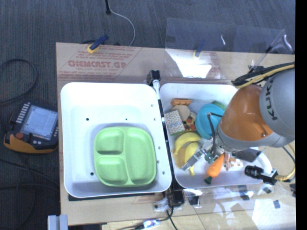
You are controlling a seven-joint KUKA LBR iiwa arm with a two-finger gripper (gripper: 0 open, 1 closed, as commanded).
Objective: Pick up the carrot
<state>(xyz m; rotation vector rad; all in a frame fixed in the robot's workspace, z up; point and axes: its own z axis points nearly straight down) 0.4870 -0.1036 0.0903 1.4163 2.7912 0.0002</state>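
At the far left, on the dark carpet beside the bench [96, 63], lies one handheld control pad [32, 128] with a grey screen and an orange edge, its black cable looping away. The bench top is brown board with red lettering, and one blue-and-yellow clip [97, 43] sits at its far left edge.

Two white bins stand side by side on the bench. The left bin [76, 99] holds one thing: a light green plate [125, 155] with three compartments, lying flat toward the near right of that bin.

The right bin [192, 87] is crowded. At its far left lies one small orange-brown block [181, 101], and just near of it one patterned packet [174, 123]. Two yellow bananas [186, 146] lie curved together in the middle of this bin. One blue bowl [207, 119] stands tilted just right of the packet, partly under the arm.

The single carrot [216, 167], orange with a green tip pointing near and left, lies in the near part of the right bin, just right of the bananas. The claw [214, 155] hangs directly over the carrot's upper end; whether its fingers are wide or narrow I cannot tell. The arm [249, 116], with its orange band, covers the right side of this bin.
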